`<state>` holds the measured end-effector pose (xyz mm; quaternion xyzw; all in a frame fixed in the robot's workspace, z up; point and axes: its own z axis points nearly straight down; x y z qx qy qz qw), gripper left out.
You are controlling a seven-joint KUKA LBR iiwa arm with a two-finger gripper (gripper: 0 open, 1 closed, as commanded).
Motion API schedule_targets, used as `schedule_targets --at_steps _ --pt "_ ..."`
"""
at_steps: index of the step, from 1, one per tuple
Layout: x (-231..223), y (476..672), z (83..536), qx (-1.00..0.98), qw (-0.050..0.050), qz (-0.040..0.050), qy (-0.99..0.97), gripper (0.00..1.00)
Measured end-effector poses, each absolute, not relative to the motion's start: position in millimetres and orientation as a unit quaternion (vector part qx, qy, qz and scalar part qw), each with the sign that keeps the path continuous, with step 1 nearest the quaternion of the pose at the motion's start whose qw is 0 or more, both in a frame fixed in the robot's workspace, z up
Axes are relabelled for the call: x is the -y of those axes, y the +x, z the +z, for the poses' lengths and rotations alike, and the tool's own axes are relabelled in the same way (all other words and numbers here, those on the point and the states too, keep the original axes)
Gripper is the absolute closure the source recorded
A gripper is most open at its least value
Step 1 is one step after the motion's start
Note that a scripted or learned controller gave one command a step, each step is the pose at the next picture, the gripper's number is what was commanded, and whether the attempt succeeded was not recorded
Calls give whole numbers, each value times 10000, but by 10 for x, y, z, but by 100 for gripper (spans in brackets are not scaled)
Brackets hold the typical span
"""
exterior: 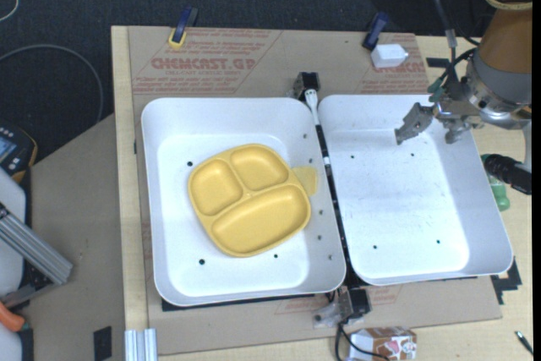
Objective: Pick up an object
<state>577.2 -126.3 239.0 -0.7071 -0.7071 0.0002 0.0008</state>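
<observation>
Hovering above the right bin, near its far right corner: the tool, fingers spread, grasping nothing. Lying well to the left of that bin, inside the left bin: a yellow divided plate, three compartments up, flat on the white floor.

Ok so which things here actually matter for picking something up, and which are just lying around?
Part of the job:
- yellow divided plate, in the left bin
- hand, above the right bin

Just lying about:
- blue and yellow clamp on the board's far edge
- white block
- cables off the left side
</observation>
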Motion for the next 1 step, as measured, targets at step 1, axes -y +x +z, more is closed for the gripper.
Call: schedule_targets --at_steps 1 --pt "475 5602 3515 7104 -40 -48 -7038 0"
